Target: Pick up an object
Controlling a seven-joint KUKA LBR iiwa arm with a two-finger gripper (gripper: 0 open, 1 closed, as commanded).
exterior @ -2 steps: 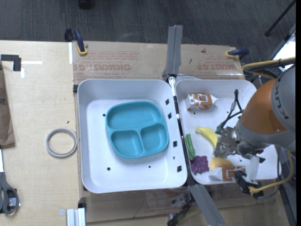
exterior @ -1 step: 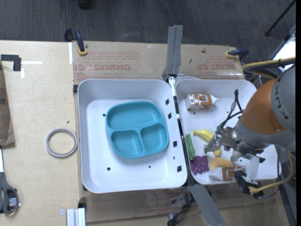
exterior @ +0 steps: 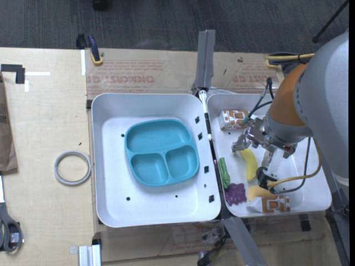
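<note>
My gripper [exterior: 253, 152] hangs over the middle of the right bin [exterior: 313, 195], open, with one finger [exterior: 240, 144] to the left and the other to the right. A yellow banana [exterior: 250, 164] lies just below and between the fingers, and nothing is held. Around it lie a small printed carton [exterior: 233, 118] at the bin's back left, a green pod-shaped piece [exterior: 223, 171], a purple grape bunch [exterior: 236, 193], a yellow-orange piece [exterior: 257, 192] and a second carton [exterior: 275, 204] at the front.
The left bin [exterior: 105, 165] holds a blue three-compartment tray [exterior: 161, 152]. A grey ring [exterior: 72, 167] lies on the bench to the left, with scissors [exterior: 9, 233] at the front left corner. The arm's grey body [exterior: 327, 87] covers the right bin's right side.
</note>
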